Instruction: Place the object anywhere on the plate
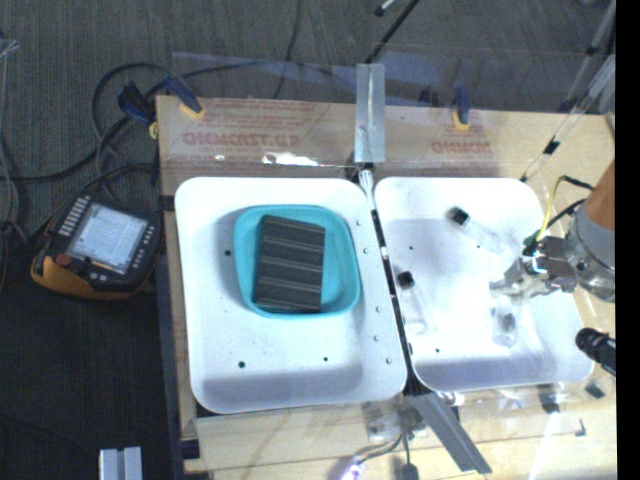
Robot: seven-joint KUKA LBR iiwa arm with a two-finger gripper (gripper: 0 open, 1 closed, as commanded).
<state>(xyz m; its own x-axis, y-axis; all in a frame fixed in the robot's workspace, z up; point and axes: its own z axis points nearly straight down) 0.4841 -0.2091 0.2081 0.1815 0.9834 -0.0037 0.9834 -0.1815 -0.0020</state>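
Observation:
A teal plate (345, 268) lies in the left bin (270, 368). On it rests a dark grey ribbed block (290, 263), lying flat across the plate's middle. My gripper (518, 280) hangs low over the right side of the right bin (450, 353), far from the plate. The arm comes in behind it from the right edge. Nothing shows between the gripper and the bin floor that I can make out.
In the right bin lie a small clear piece with a black cap (462, 216) and a small black piece (404, 279) by the dividing wall. A metal post (370, 118) stands behind the bins. A teach pendant (100, 243) sits off the bench at left.

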